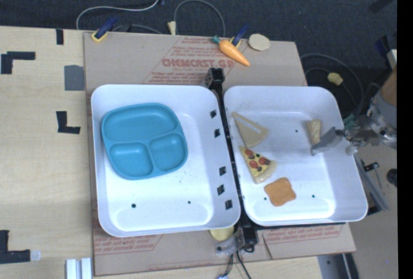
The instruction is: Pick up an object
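The right bin point(322, 100) holds a beige wedge point(250, 130), a toy pizza slice point(258, 165), a brown square cracker point(280, 192) and a small tan piece point(313, 130) near its right wall. My gripper point(328, 141) reaches in over the bin's right rim, just below and to the right of the tan piece. I see nothing held in it. The grey arm point(382, 123) sits at the view's right edge.
A blue divided plate point(144, 140) lies in the left bin point(161, 206). On the cardboard behind the bins lie a toy carrot point(233, 52) and a pale round piece point(259, 42). A small yellow item point(334, 78) lies off the right bin's far corner, and cables run across the dark floor.
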Tool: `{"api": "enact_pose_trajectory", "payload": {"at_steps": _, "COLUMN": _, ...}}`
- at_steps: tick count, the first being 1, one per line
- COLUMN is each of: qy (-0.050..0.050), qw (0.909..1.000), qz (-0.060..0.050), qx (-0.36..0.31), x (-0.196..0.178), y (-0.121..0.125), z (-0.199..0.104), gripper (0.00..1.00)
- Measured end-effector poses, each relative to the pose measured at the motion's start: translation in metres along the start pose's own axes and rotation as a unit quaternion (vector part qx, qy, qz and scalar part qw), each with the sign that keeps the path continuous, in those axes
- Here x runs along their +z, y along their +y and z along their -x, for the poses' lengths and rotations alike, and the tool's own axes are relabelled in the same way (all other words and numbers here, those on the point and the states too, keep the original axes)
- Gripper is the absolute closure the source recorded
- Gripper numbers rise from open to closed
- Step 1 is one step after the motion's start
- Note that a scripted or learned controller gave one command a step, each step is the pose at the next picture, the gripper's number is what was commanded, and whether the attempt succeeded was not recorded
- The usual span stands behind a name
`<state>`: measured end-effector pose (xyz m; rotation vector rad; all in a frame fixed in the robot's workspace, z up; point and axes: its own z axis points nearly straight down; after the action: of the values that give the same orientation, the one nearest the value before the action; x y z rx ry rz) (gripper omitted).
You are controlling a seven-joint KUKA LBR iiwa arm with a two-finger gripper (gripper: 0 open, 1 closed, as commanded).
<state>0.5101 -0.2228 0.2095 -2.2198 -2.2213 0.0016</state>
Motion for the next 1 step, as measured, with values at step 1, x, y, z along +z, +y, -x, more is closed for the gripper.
{"api": "enact_pose_trajectory", "payload": {"at_steps": 1, "qy": 0.001, "qw": 1.0, "qz": 0.001, "qx": -0.005, "x": 0.0178, "y": 0.0589, "z": -0.0848, "gripper": 0.0}}
